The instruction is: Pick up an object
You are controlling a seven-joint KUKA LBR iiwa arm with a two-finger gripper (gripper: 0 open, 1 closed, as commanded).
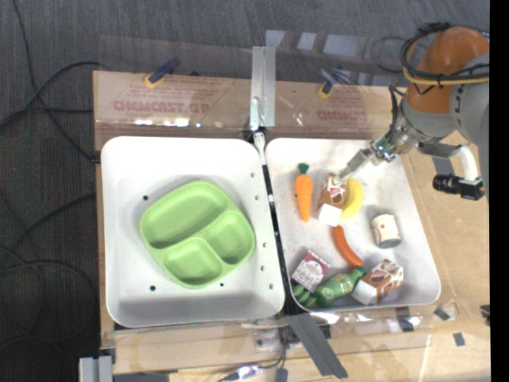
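One tool (pixel 348 170) seen low in right bin (pixel 413 205), slanting down-left from wrist. Finger state cannot be told. Banana (pixel 353 198) lies just below tip, long axis near vertical, small carton (pixel 333 192) touching its left side. Short descent judged needed.

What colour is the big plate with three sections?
The plate is light green, seen in the camera view.

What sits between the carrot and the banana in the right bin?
In the camera view, a small brown-and-white carton stands between the carrot and the banana, touching the banana's left side.
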